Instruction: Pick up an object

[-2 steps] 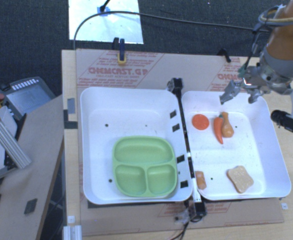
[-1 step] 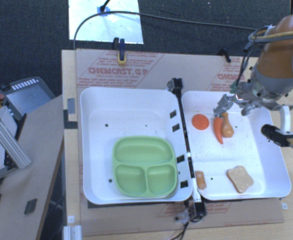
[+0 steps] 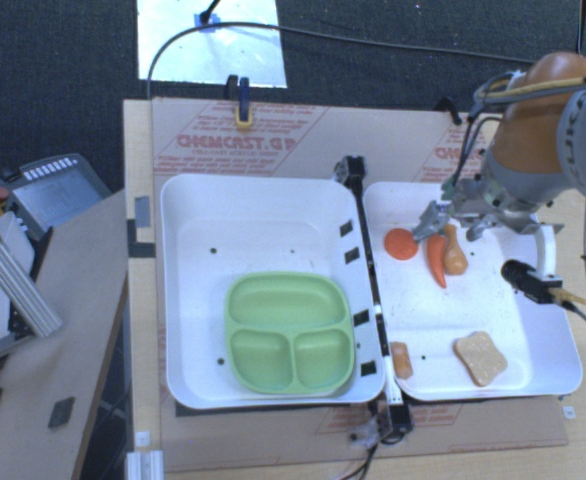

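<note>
My gripper point(image 3: 451, 228) hangs over the back of the right bin point(image 3: 553, 368), open, its two grey fingers spread apart. Just below them lie a red-orange carrot-like piece point(image 3: 438, 263) and a tan-orange piece point(image 3: 457, 256), side by side, with their upper ends under the fingers. Nothing is lifted between the fingers. A round orange-red thing point(image 3: 401, 244) rests just left of the gripper. Toward the front of the same bin lie a bread slice point(image 3: 480, 358) and a small orange piece point(image 3: 401, 360) beside the divider.
The left bin point(image 3: 193, 218) holds a green divided plate point(image 3: 290, 334) at its front right. A black clip rail point(image 3: 365, 268) runs between the bins. The arm's orange band point(image 3: 538, 118) rises at the right, above the right bin's far corner.
</note>
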Robot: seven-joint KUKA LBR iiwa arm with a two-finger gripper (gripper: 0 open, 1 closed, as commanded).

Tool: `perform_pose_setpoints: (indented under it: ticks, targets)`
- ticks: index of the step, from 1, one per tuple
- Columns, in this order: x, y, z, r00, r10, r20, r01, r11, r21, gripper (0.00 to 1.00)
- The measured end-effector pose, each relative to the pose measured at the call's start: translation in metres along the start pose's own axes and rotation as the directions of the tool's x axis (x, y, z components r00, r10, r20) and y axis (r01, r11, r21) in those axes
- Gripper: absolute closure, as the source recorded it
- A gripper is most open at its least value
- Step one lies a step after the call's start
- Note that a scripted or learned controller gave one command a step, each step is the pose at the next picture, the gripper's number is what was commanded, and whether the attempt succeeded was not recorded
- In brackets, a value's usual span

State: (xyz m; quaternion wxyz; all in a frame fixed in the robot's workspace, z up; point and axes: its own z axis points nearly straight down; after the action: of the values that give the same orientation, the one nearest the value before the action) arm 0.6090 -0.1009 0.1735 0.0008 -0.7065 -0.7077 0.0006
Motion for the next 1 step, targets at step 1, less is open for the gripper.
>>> perform_pose_setpoints:
  ticks: [1]
  targets:
    - [0.0050, 0.0035, 0.0611, 1.000, 0.000, 0.000, 0.000, 1.000, 0.002, 0.00]
